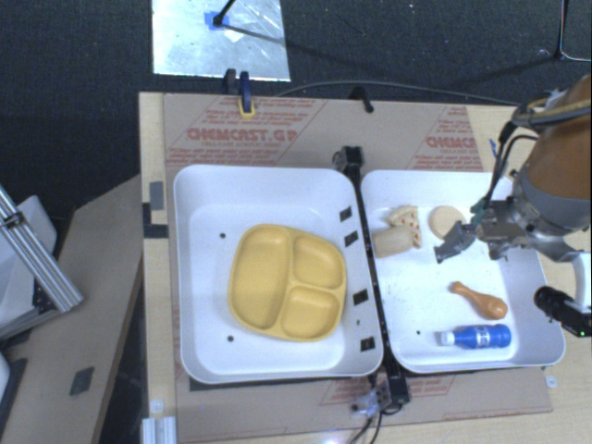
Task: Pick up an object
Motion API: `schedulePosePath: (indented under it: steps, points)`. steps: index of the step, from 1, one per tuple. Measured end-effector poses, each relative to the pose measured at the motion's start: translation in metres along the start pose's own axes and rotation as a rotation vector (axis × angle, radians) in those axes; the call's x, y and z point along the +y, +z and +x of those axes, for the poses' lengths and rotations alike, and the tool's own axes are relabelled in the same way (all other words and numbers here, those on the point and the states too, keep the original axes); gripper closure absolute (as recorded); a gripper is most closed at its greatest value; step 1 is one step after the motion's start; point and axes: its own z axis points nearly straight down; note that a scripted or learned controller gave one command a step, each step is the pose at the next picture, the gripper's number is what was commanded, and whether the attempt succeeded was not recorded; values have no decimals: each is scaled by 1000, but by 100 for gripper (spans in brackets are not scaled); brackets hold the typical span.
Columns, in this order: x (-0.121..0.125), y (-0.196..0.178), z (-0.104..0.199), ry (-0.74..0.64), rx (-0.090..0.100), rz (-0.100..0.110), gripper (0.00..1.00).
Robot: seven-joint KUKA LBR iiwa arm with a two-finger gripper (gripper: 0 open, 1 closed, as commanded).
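Two shallow white bins sit side by side on your tabletop (157, 155), which is lined with brown printed cardboard (277, 128). The left bin (199, 248) carries a yellow divided tray (287, 282). The right bin (536, 340) carries five loose things: a pale ridged piece (404, 216), a beige lump (391, 240) touching it, a round tan disc (447, 219), an orange drumstick-shaped toy (479, 300), and a blue-and-white bottle (475, 338) lying on its side near the front wall. The end effector (453, 245) hangs over the right bin between disc and drumstick; you cannot tell from here how its tips stand, and nothing shows between them. Beyond the tabletop: dark carpet (74, 63), a silvery sheet (220, 24) with blue tape, and an aluminium rail (37, 262) at left.
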Motion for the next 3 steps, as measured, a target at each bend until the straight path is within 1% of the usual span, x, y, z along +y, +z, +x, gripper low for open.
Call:
schedulePosePath:
  steps: [1, 2, 3]
  points:
    - [2, -5, 0, -2, -1, -12, 0]
    - [11, 42, -1, -1, 0, -7, 0]
    - [10, 86, -7, 0, 0, -6, 0]
